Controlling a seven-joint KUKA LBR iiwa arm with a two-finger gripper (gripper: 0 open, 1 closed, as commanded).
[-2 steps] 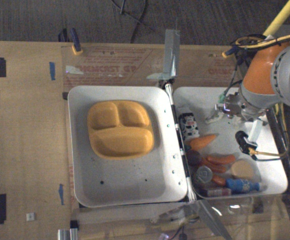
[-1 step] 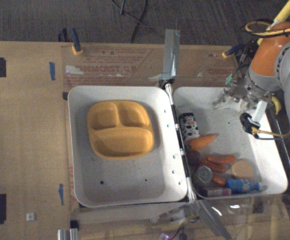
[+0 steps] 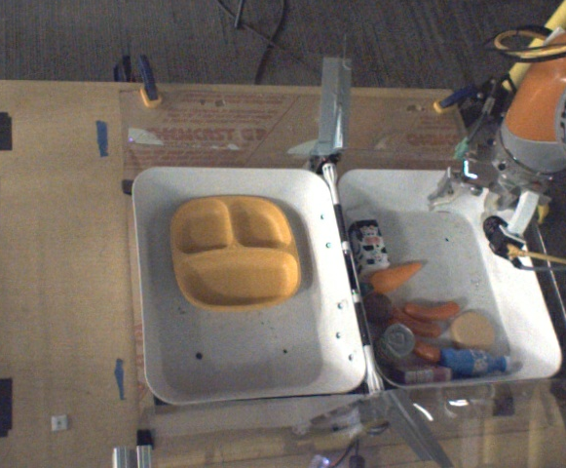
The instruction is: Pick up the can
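While the gripper (image 3: 472, 185) hangs over the right bin's (image 3: 536, 310) far edge (its state I cannot tell), the can (image 3: 367, 245) lies on its side against the bin's left wall, just above the carrot (image 3: 396, 277). It looks light, rigid and smooth, so it may roll; I'd judge a grasp across its round body, mid-length, safest.

Just one fixed cam here, mounted above the bench (image 3: 49, 261) and tilted down at a slant, far enough back to catch both white bins (image 3: 156, 359) plus floor beyond the bench.
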